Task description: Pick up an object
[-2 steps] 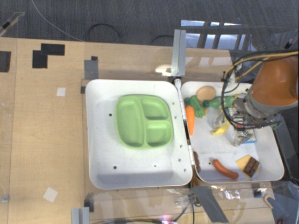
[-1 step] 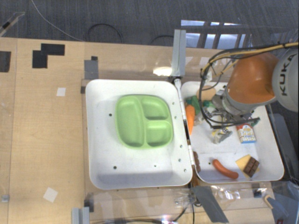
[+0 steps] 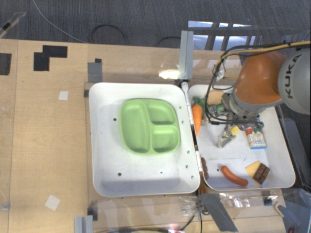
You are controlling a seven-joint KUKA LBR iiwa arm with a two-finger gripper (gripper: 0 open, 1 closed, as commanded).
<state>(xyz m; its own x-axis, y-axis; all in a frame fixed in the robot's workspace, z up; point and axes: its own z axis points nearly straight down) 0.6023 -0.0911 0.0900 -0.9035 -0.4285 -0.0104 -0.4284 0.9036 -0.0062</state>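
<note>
- As far as the camera view shows, the pick is not yet made: nothing is visibly lifted, and every object that can be seen rests on a bin floor, so the grasp and the lift are both still to come.
- The two-finger gripper (image 3: 227,138) hangs below the grey arm with its orange band (image 3: 260,79), low over the middle of the shallow white right-hand bin (image 3: 286,154); whether it is open, closed or gripping anything I cannot tell, since the wrist hides most of it and the metal tip is too small to read.
- Taking the gripper as landmark, the right-hand bin's contents lie thus: a long orange carrot with a green top (image 3: 196,116) is to its left, against the bin's left wall.
- A small white and red carton with blue print (image 3: 256,140) lies just to its right.
- A red-brown sausage (image 3: 234,175) lies below it, nearer the front wall.
- A yellow wedge of cheese (image 3: 252,169) and a dark brown chocolate block (image 3: 262,173), touching each other, lie below and to its right.
- A small yellow piece (image 3: 234,130) sits right beside the tip; it seems the likeliest target, though that is a judgement only.
- The shallow white left-hand bin (image 3: 104,174), well to the left of the gripper, holds one thing: a light green plastic plate with three compartments (image 3: 149,125), lying flat near its middle.
</note>
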